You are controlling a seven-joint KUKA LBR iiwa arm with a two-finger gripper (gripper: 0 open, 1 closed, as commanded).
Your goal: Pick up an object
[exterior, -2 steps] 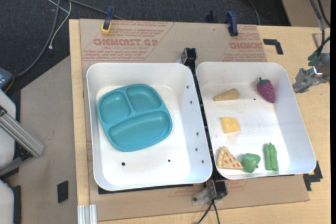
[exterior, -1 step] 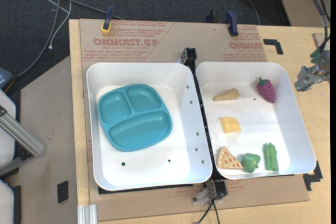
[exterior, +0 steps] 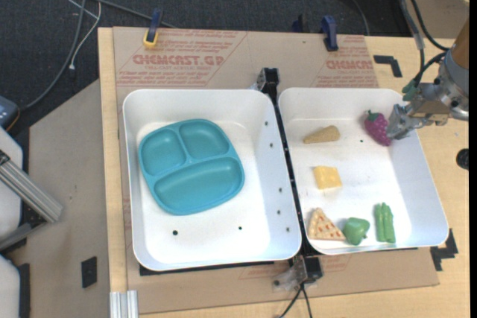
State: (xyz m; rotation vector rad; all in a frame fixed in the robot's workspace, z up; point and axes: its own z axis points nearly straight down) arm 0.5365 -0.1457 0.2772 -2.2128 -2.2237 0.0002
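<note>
The right bin holds a tan bread piece, a yellow cheese cube, a pizza slice, a green pepper, green beans and a purple grape bunch. My gripper hangs at the bin's upper right, right beside the grape bunch and touching or nearly touching its right side. The view is too coarse to tell whether the grapes sit between the gripper's tips.
The left bin holds a teal divided plate. Clamps and cables lie on the cardboard behind the bins. The arm comes in over the right bin's right wall.
</note>
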